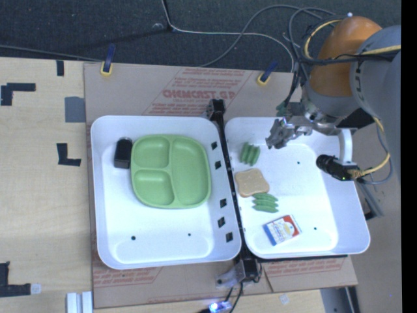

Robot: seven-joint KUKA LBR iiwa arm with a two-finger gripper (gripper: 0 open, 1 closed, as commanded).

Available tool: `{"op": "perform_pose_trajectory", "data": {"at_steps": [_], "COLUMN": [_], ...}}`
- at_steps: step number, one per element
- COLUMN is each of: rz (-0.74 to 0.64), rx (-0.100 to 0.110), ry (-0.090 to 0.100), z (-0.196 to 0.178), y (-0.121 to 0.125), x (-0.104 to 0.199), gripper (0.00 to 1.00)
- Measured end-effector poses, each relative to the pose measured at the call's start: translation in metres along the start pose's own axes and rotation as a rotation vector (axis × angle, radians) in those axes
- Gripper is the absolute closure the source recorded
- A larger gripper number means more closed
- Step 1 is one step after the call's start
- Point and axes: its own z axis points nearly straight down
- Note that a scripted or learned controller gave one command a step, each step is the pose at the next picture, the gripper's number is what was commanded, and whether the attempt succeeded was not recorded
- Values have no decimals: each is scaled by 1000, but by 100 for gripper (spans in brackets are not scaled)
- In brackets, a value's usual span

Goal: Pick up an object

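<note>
Claw (279, 137) state unclear, 2 bins (104, 175), 1 green tray (171, 172), 2 green pieces (249, 154), 1 packet (281, 230)

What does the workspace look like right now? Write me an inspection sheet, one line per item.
Surface: cardboard-covered bench bearing two white bins, left bin and right bin.
Job's things: right bin holds green ridged piece, bread slice, green pods, small packet.
Clutter: green divided plate and black block in left bin.
End effector: above right bin's far edge, holding nothing.
Cables: loops behind bench.
Surroundings: dark floor.
</note>
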Motion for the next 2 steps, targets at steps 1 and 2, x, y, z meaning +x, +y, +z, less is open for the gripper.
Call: {"op": "perform_pose_trajectory", "data": {"at_steps": [1, 2], "rz": [0, -3], "rx": [-1, 5], "ry": [-1, 1], "z": [-53, -53], "y": [1, -1], "x": [0, 45], "gripper": [100, 100]}}
